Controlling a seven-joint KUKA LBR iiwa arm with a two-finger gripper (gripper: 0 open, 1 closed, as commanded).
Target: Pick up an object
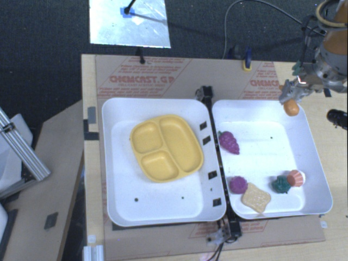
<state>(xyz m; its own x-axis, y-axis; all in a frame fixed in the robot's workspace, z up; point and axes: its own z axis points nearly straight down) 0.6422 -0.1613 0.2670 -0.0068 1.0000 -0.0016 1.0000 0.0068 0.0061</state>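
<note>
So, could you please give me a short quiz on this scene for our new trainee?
1. True or false: the plate lies in the left bin.
2. Which thing is nearest the end effector? A) toast B) orange ball C) grapes
3. Fill in: the plate has ___ compartments.

Key: 1 true; 2 B; 3 three.
</note>
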